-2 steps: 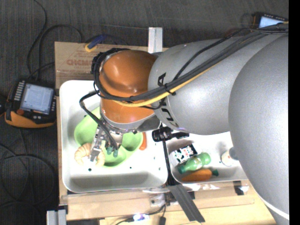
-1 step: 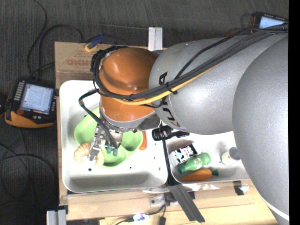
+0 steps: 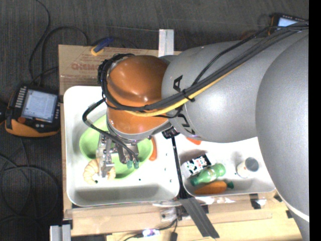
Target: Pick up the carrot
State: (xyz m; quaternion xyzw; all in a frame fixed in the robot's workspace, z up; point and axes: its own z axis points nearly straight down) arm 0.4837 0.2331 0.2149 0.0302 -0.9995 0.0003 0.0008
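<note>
Hovering hand (image 3: 119, 165) over glossy green plate (image 3: 90, 140); tapered orange carrot (image 3: 211, 187) in right bin (image 3: 261, 185)

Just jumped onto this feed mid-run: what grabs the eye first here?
The big grey arm with its orange band dominates, reaching from the right over the left bin, its tool low over a green plate beside a pale shrimp-like toy. The carrot lies in the right bin, near its front edge, next to a green bottle-like toy.
</note>
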